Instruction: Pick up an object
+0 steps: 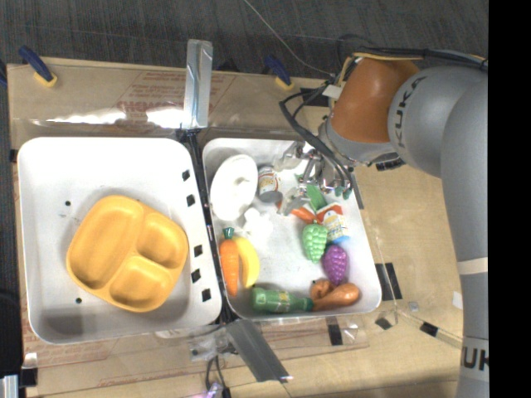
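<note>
Two white bins sit side by side under your one camera view, and the work is all in the right bin [372, 259]. The left bin [33, 222] carries just a yellow divided tray [126, 251], well apart from the arm.

Your gripper [311, 181] is down in the upper part of the right bin, below the orange band [369, 98] of the wrist. Its metal parts blur into the clutter beneath, so you cannot tell how wide the pincer stands, nor whether anything sits between its tips. Treat it as empty-handed until you see otherwise.

Directly under and beside it lie several small pieces: a little can or jar [267, 182], a green piece [316, 196], a small orange piece [304, 215] and a carton-like item [332, 219], all close together or touching. A white round plate [232, 185] leans at the bin's left.

Further down, the candidates are easier to read. The green grapes [314, 242] and purple grapes [334, 263] lie side by side; they look like light, hollow plastic toys, stiff but knobbly, so close across the narrow width of a bunch. The carrot [229, 265] and banana [246, 260] lie touching along the left wall; smooth and tapering, likely to slip, so take the thick middle. The green bottle [278, 299] lies on its side at the bottom wall and may roll; grip across its body. The brown-orange piece [336, 293] next to it is crowded against the wall.

In my judgement the grapes give you the cleanest hold, with room on both sides for the fingers.
</note>
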`<state>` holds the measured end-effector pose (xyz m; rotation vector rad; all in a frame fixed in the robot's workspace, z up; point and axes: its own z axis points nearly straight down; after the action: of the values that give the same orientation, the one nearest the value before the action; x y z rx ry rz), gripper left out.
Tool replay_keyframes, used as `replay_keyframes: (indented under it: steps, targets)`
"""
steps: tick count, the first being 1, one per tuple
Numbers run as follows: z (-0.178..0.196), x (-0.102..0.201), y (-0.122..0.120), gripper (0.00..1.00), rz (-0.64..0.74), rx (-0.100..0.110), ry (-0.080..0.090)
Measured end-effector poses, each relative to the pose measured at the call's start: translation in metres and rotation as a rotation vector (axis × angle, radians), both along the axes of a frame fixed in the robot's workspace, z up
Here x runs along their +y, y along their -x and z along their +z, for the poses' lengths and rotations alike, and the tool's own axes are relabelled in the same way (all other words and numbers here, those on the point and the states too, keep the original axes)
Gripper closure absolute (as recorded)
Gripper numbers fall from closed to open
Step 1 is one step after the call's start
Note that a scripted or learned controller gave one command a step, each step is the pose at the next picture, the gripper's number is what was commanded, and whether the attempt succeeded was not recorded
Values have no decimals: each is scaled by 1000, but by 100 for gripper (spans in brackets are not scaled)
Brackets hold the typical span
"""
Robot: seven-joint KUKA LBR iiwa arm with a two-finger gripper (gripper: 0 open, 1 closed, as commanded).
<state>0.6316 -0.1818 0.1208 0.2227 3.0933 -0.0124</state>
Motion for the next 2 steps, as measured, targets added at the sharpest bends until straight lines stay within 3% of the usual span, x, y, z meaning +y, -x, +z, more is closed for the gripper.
replay_keyframes:
  steps: [1,2]
  targets:
    - [-25,-30,31,0,18,33,-7]
    - [-27,-26,57,0,28,36,-10]
